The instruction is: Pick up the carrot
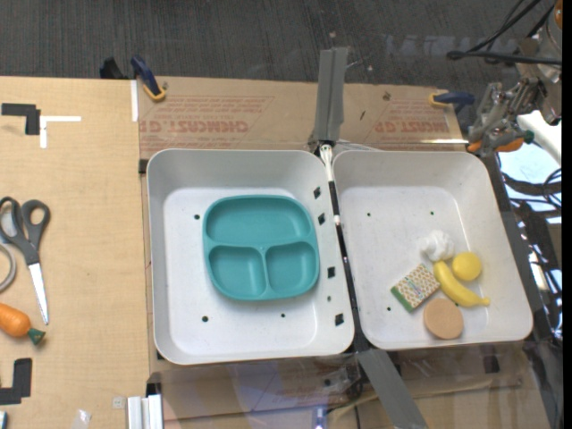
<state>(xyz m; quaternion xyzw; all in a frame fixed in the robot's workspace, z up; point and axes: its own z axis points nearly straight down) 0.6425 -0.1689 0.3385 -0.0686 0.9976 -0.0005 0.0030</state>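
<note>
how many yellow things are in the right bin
2. A banana lies near the right bin's front right corner, and a lemon sits just behind it, touching or nearly so. Nothing appears to hide a third.

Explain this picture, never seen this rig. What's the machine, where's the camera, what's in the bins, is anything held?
One fixed camera looks down at a slant on a bench with two shallow white bins. The machine is a robot arm reaching in from the right; its gripper sits at the top right, beyond the right bin, too small to read its fingers.

The left bin holds a teal divided plate. The right bin holds a banana, a lemon, a tan round disc, a small patterned packet and a white lump.

The carrot lies outside both bins, at the bench's far left, below the scissors. Nothing appears held.
</note>
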